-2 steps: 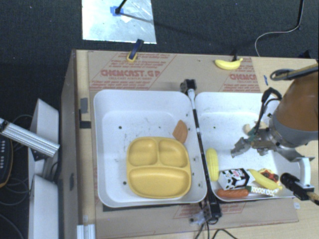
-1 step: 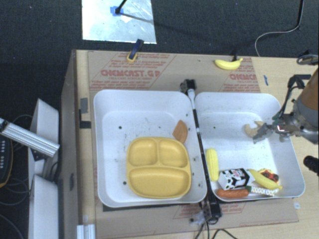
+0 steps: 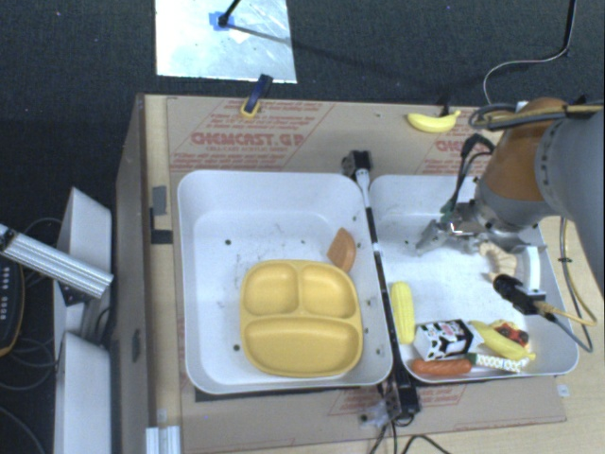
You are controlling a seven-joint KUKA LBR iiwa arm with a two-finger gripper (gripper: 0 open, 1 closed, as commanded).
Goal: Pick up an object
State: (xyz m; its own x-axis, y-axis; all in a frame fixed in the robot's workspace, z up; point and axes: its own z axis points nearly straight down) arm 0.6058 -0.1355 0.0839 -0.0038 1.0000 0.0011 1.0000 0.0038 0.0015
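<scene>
The arm (image 3: 544, 164) is seen entering from the right, its orange band above the wrist, with the gripper (image 3: 444, 230) lowered over the far part of the right bin (image 3: 406, 197). Whether the tool is released or clenched cannot be told; nothing is seen grasped in it.

The objects available for picking are grouped at the near end of the right bin. A corn cob (image 3: 403, 311) is noted lying along the bin's left wall. Just right of it a black-and-white carton (image 3: 442, 339) is recorded, with a red sausage-shaped item (image 3: 440, 368) touching its near side. A yellow banana (image 3: 499, 339) is lying further right, beside a small red-and-black piece (image 3: 515, 333). All of these are well apart from the gripper.

In the left bin (image 3: 203, 206) a yellow divided plate (image 3: 301, 316) is located, with an orange-brown item (image 3: 342, 249) just beyond its far right corner. A second banana (image 3: 432, 119) is observed on the cardboard outside the bins, at the far right.
</scene>
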